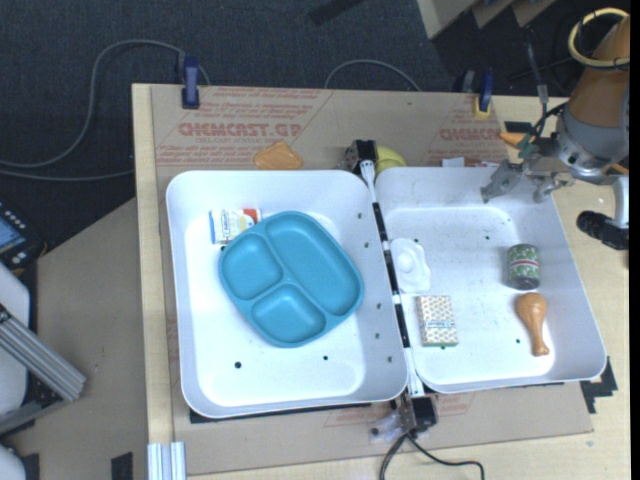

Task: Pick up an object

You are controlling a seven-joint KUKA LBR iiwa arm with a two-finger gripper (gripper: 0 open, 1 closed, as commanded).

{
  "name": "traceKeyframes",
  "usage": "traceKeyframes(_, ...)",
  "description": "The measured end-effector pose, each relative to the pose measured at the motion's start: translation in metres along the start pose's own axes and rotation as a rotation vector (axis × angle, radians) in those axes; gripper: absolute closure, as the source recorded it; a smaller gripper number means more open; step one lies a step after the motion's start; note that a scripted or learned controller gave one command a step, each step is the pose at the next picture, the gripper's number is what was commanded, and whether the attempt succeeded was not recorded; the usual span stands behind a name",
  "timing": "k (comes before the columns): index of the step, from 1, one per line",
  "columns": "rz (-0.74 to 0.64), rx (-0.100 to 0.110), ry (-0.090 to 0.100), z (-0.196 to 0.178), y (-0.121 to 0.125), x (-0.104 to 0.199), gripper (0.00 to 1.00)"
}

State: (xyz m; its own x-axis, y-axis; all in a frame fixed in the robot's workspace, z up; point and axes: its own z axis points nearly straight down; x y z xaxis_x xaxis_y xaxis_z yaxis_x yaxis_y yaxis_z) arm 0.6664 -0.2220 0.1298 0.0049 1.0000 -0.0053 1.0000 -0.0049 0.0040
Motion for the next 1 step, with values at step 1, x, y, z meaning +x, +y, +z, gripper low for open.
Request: traceKeyframes(1, -0.002, 0.004, 0.005, -0.0558, -0.0607, 0.0077, 0.00)
